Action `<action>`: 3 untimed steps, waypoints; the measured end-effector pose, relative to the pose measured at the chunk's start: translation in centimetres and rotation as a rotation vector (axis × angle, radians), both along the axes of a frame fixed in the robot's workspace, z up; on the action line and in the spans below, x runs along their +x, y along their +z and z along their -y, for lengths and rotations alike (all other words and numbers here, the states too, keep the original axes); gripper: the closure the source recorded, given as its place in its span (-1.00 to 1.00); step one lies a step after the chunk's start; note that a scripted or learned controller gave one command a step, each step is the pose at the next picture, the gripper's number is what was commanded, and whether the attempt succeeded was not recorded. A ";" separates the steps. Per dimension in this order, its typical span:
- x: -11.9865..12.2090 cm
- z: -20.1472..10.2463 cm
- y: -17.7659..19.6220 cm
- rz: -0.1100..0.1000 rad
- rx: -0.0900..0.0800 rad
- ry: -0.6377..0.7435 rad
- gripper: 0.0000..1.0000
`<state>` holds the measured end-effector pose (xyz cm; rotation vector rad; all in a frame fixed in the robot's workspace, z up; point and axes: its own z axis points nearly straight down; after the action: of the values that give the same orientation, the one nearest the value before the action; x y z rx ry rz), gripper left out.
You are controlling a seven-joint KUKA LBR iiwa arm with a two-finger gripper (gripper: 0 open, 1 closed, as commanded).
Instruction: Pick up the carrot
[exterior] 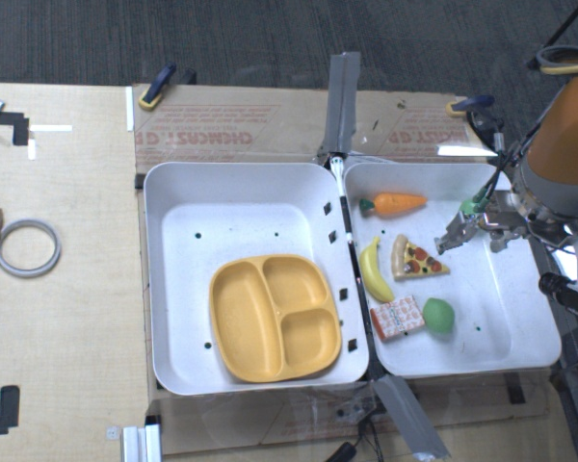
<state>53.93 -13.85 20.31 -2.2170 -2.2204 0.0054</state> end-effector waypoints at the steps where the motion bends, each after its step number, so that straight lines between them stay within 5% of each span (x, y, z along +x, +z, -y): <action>1: 3.1 -2.2 11.1 0.004 -0.001 0.276 -1.00; 2: 4.8 3.9 20.1 0.005 -0.002 0.290 -1.00; 3: 7.1 8.4 23.8 0.006 -0.002 0.489 -1.00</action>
<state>61.07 -22.26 44.09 -1.6174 -2.6963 0.0025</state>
